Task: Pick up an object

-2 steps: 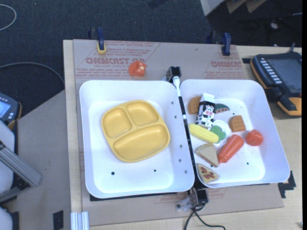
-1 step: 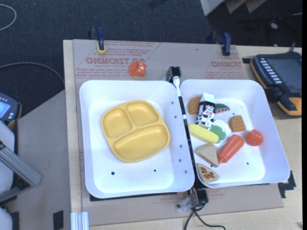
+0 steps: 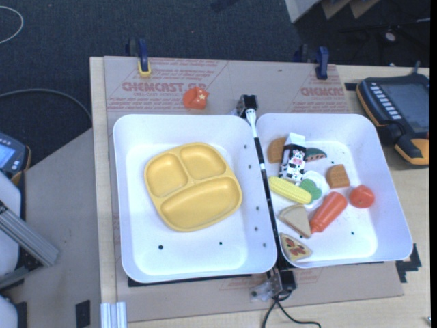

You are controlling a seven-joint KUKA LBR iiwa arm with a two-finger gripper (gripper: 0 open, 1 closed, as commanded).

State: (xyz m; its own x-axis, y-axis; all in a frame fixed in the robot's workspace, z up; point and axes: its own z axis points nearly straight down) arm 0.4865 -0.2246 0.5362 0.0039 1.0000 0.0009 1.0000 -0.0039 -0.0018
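Nearest the camera, a black clip with a trailing black cable sits at the bench's front edge, where the two bins meet.

At the far left, a dark handheld device with a lit screen lies off the bench. The brown cardboard sheet under the bins is held at the back by two blue clamps, one on the left and one on the right. A small red toy fruit lies on the cardboard just behind the left bin.

The shallow white left bin holds a yellow plastic plate with three compartments, lying flat near its middle.

The shallow white right bin holds the toy foods to pick from, clustered towards its left half. These are:
- a round brown biscuit
- a black-and-white cow-patterned carton
- a watermelon slice
- a yellow corn cob touching a small green piece
- a triangular sandwich
- a pizza slice at the front rim
- an orange-red carrot lying at a slant
- a square brown cracker
- a red tomato just beside the carrot's tip

A black and orange control pendant lies at the far right, behind the right bin.

How far the pincer is open, or what it has hold of, cannot be told.
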